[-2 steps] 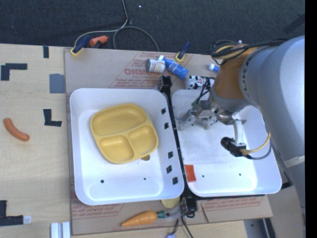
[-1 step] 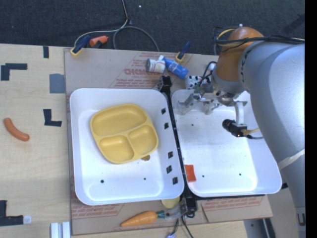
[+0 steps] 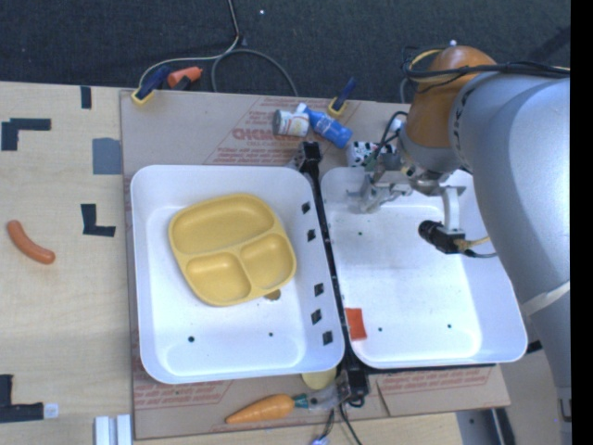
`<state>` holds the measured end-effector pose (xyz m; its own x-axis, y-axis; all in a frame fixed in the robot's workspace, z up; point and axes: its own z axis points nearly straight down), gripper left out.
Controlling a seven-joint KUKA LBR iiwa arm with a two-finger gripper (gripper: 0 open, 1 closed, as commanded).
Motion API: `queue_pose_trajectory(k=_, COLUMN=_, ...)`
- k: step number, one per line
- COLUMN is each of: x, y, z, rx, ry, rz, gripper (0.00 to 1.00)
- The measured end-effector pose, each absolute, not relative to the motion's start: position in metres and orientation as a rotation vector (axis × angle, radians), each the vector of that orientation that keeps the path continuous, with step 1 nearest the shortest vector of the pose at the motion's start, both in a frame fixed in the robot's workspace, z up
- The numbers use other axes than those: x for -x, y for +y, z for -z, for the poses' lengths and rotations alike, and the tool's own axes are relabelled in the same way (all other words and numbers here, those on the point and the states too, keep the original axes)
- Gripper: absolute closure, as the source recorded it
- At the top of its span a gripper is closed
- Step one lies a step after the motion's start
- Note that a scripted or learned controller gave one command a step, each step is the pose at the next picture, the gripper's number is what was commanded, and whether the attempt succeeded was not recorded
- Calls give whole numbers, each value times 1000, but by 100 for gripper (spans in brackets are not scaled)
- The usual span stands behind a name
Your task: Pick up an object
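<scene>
A yellow divided plate (image 3: 233,247) lies in the left white bin (image 3: 157,332). In the right white bin (image 3: 417,327) a small orange-red block (image 3: 354,323) rests near the front left corner. My gripper (image 3: 372,193) hangs over the back left part of the right bin, below the grey arm with its orange band (image 3: 443,95). Nothing shows between or under the gripper that I can make out.
A hotdog toy (image 3: 31,242) lies on the wooden bench at far left. A toy carrot (image 3: 262,408) sits in front of the bins. A blue and white bottle (image 3: 312,123) lies behind them, beside clamps (image 3: 167,79) and a cable.
</scene>
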<state>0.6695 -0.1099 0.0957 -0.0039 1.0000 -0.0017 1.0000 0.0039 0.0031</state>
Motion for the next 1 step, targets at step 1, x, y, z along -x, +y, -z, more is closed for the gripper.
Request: queue_pose_trajectory(k=1, x=-669, y=-110, z=-95, rx=-2214, ry=2223, rz=0, gripper=0)
